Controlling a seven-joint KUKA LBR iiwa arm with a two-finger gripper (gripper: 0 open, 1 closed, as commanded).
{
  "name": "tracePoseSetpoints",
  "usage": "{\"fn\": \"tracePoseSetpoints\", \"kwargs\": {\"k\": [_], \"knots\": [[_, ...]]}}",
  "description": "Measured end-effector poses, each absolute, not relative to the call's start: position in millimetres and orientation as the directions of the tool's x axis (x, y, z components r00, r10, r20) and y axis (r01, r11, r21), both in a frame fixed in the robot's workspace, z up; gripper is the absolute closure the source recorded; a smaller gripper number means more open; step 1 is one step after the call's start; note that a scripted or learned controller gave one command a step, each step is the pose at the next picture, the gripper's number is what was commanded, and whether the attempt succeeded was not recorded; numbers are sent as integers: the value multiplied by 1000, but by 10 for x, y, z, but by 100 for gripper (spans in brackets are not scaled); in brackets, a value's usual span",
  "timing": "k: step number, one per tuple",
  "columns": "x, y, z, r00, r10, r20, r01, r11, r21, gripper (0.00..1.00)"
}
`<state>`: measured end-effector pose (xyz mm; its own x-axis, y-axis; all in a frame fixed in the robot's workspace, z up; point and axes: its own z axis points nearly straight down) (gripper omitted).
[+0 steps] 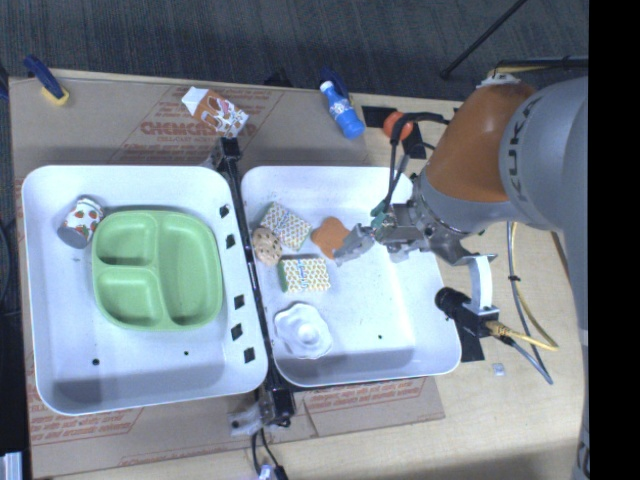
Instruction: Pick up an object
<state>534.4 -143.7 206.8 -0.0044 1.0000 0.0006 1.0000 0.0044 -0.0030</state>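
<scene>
Positions referenced to gripper, view directions.
- Upper patterned square: just up-left, in right bin.
- Lower patterned square: just down-left, same bin.
- Brown speckled disc: left, past squares, by bin wall.
- White moulded piece: near, below-left.
- Green divided plate: well apart left, in left bin.
- Patterned cup: at plate's far upper corner.
- Blue bottle: above, lying on bench outside bins.
- Printed packet: well apart, up-left.

Two shallow white bins are shown. Counted in the left: one green three-compartment plastic tray, one small patterned cup. Counted in the right: two patterned square pads, one round tan biscuit, one orange-brown block, one white round moulded piece. Along the bench's far edge: one blue plastic bottle, one patterned packet.
</scene>
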Motion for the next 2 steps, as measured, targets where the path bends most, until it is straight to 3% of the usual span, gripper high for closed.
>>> {"fn": "tracePoseSetpoints", "kwargs": {"k": [1, 2], "knots": [[4791, -2068, 914, -5, 1000, 1, 1000, 5, -5, 0], [5391, -1178, 917, -10, 1000, 2, 1000, 10, -3, 0]]}}
